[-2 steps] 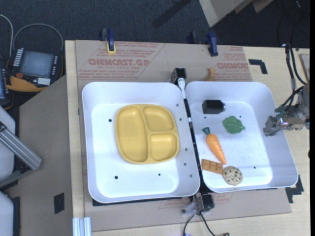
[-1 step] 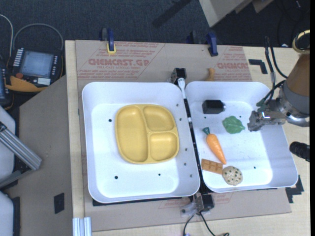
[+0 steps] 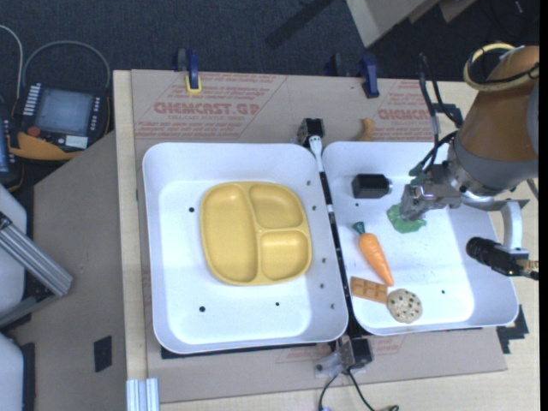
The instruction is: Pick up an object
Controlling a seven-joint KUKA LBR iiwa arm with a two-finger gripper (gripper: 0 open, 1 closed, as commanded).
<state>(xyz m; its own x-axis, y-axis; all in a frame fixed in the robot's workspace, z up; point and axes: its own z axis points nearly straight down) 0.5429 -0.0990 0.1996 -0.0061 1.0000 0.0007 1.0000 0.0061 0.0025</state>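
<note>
The right bin holds a toy carrot, a brown cracker, a round cookie, a small black block and a green leafy piece. My gripper hangs down directly over the green piece, touching or just above it. The arm's wrist covers part of the green piece. The carrot lies a little to the lower left of the gripper, and the black block lies to its left.
The left bin holds a yellow divided plate. A black divider strip runs between the bins. A black cylindrical part of the arm juts over the right bin's right side.
</note>
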